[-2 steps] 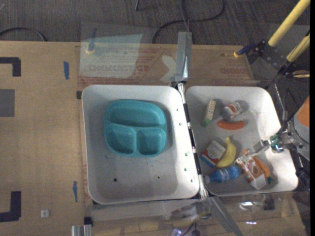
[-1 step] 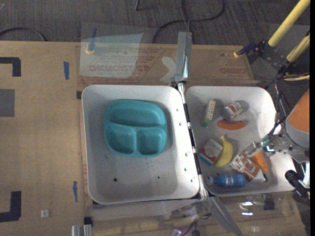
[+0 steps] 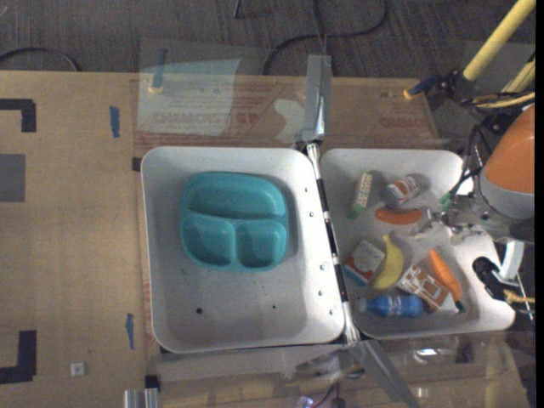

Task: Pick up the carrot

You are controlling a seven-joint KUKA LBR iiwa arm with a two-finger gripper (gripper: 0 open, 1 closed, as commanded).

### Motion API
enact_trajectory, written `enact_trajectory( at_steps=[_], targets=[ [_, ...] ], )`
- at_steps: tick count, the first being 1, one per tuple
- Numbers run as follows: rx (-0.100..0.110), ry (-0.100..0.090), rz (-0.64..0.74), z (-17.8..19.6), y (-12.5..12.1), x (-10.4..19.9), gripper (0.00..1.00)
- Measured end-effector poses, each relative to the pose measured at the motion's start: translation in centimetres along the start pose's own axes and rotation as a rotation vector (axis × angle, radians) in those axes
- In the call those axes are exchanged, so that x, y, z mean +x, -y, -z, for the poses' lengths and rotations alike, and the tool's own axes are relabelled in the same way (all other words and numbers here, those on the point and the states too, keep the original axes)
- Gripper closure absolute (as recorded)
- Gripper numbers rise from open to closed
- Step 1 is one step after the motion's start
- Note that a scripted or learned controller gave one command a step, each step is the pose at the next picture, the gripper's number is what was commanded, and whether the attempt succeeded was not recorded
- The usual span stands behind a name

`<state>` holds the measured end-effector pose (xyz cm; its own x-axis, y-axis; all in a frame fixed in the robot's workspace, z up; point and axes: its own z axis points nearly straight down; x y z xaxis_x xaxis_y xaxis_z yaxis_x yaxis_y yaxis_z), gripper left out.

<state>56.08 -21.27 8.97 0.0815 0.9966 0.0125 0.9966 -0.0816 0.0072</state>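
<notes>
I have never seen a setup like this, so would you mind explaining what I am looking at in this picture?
This is one fixed camera looking down at a slant on a workbench. Two shallow white bins sit side by side. The left bin holds a teal divided plate. The right bin holds toy groceries: a carrot, a banana, a blue bottle, an orange sausage-like piece and a few small packets. The grey and orange shape at the right edge is a robot arm reaching in; its gripper hangs over the right bin, above the carrot in the picture. Nothing can be seen held in it. Its job is to pick up the carrot.
</notes>
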Motion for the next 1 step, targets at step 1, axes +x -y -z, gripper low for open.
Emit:
enact_trajectory(
  at_steps=[1],
  targets=[
    [-0.005, 0.012, 0.001, 1.00, -0.04, -0.33, 1.00]
  ],
)
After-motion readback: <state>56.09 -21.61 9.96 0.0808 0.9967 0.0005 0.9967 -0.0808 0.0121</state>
